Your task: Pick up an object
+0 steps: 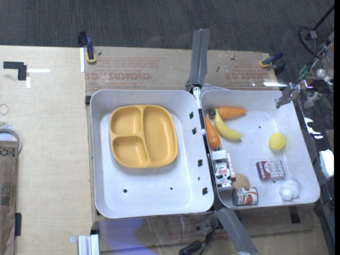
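The left bin (101, 158) holds a yellow divided plate (143, 136), lying flat toward its far left part, and nothing on the plate.

The right bin (305, 142) holds all the loose things. Along its left wall, far end, an orange carrot (212, 133) lies lengthwise, with a banana (227, 128) just beside it and a second carrot (232, 111) lying crosswise at the far side, near the banana's far end. Nearer along the same wall sits a small white carton (223, 169), and at the near left corner a brown round thing (241, 181) touches a can (245, 196) lying on its side. Toward the middle right lies a yellow ball (277, 141), apart from the rest; nearer than it a red and white box (270, 169), and in the near right corner a white lump (289, 190).

The gripper (289, 93) shows at the far right corner of the right bin, above the rim, with nothing between its fingers as far as can be seen; whether they are apart or together I cannot tell, since they are small and cluttered by cables.

My judgement: the task is at its start. Nothing is lifted; every object rests on the bin floor. Choosing a target, descending, closing and lifting are all left. The ball, standing free, looks the easiest reach.
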`<state>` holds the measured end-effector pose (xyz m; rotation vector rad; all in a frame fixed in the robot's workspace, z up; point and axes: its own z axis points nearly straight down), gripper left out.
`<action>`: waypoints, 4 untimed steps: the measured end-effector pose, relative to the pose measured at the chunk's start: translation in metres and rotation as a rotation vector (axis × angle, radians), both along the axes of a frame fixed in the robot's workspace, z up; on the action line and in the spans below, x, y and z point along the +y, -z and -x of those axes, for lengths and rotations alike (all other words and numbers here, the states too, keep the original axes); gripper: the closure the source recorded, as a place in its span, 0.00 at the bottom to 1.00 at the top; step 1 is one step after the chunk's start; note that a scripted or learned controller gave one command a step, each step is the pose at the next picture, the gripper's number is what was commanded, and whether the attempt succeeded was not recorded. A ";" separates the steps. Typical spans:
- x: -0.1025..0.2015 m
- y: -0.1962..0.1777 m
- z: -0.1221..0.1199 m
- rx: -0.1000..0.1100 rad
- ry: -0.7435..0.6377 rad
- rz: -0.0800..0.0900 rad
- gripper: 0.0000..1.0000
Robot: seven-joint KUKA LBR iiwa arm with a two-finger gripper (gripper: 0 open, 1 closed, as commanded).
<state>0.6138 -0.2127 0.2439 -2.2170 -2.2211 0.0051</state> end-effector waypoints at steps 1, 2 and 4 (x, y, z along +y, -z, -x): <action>-0.005 0.133 0.060 0.004 -0.095 -0.009 0.00; 0.036 0.154 0.111 0.000 -0.114 -0.002 0.00; 0.017 0.051 0.084 -0.003 -0.292 -0.001 1.00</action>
